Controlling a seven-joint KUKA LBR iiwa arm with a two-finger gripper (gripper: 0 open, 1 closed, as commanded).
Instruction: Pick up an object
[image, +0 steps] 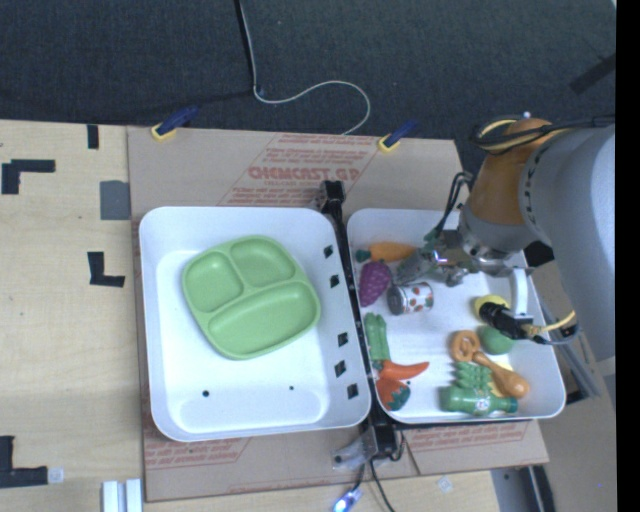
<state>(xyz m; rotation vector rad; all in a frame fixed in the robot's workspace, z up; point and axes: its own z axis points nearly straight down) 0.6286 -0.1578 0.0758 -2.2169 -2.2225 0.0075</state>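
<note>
Apparently mid-reach, hand (427, 264) low in right bin (435, 332) beside the can (415, 297), open or closed I can't tell; next it must settle over one toy and close.

- Left bin (160, 240): white, with small black marks on the floor and right wall.
- Divided plate (250, 295): plain light green.
- Right bin (548, 398): white.
- Grape bunch (373, 281): purple.
- Small can (415, 297): white with red markings.
- Long pod (376, 336): green.
- Pepper (406, 370): red-orange.
- Ring-handled toy (478, 355): orange.
- Knobbly toy (476, 396): green with a pale patch.
- Arm (505, 195): grey with an orange band.
- Cardboard sheet (300, 170): brown with red lettering.
- Bench (60, 330): pale wood with black tape marks.
- Clips (175, 122): blue and yellow.
- Cable (300, 95): white.
- Floor (120, 50): dark blue-grey.
</note>
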